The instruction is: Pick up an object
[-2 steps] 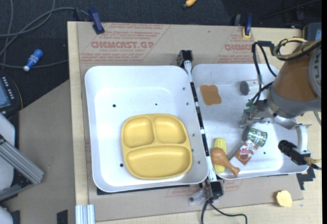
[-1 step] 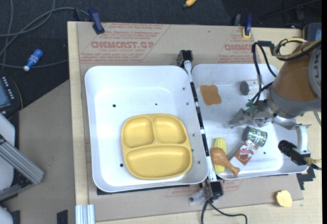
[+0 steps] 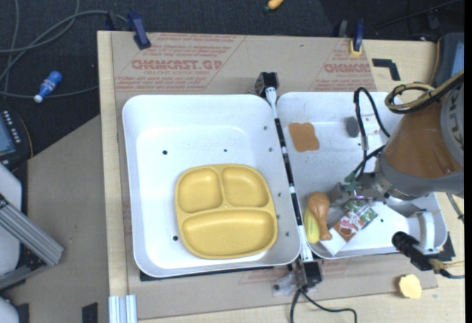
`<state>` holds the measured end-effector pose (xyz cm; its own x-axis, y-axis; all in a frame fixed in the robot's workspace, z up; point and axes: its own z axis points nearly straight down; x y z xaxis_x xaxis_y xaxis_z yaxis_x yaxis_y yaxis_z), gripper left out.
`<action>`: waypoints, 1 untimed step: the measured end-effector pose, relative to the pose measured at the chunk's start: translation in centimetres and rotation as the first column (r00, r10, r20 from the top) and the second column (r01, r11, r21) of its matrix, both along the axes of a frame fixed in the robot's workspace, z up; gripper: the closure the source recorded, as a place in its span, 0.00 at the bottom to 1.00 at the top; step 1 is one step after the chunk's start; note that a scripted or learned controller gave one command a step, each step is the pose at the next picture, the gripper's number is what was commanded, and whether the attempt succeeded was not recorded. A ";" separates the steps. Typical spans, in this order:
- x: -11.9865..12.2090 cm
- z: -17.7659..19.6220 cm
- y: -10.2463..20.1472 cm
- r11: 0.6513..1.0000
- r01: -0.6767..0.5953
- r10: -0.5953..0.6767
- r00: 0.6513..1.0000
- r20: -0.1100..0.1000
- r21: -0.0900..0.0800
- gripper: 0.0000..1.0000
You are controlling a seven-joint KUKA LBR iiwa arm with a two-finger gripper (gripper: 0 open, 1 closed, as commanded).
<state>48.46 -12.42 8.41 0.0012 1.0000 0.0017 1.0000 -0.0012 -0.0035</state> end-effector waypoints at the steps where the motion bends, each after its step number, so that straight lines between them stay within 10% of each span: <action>1: 0.6 0.1 2.3 1.000 -0.002 0.002 1.000 0.005 -0.003 0.00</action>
